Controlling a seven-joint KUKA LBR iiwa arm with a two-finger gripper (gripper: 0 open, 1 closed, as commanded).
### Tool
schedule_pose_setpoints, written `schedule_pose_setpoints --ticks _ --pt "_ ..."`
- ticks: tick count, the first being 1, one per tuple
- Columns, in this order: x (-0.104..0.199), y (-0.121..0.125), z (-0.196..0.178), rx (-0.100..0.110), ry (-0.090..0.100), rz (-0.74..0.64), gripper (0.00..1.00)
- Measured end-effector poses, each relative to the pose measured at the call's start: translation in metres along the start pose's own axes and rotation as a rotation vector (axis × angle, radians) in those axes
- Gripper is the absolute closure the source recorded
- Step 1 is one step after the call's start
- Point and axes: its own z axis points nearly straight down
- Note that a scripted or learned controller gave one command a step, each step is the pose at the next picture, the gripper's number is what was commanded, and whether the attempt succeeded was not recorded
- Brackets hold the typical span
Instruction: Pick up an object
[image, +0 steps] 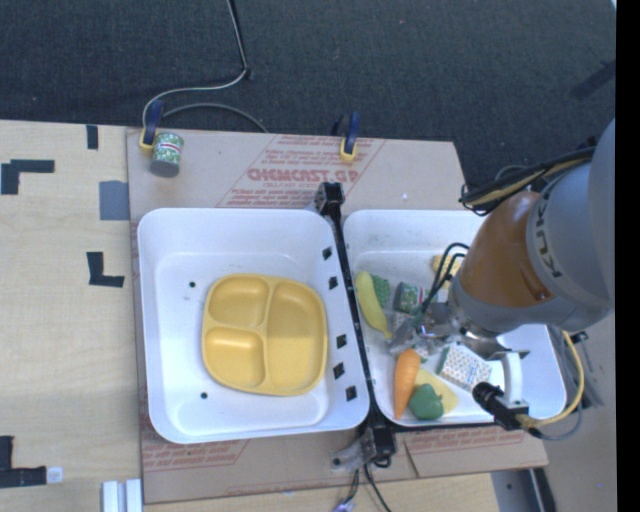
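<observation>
Right bin (560, 385), one carrot (405, 380), one banana (373, 303), gripper (425, 330) jaws' state unclear.

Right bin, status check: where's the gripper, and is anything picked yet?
Gripper low in right bin, among the toys. Carrot lying loose beside green toy. Banana against the divider. No grasp visible.

The arm (540, 260) runs off the frame at 3 o'clock, and its bulk covers much of the right bin (400, 225), hiding that bin's floor and far wall toward 3 o'clock. The gripper (420, 325) is a dark blur below the wrist; whether it is parted or closed cannot be told. A small green-labelled item (407, 296) beside it is too small to identify. The patterned card (462, 367) is partly tucked under the arm. The cable (236, 40) leaves the frame at 12 o'clock.
</observation>
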Motion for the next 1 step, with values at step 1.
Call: schedule_pose_setpoints --ticks 1 --pt "0.0903 0.0385 -0.0877 0.005 0.002 -0.002 1.00"
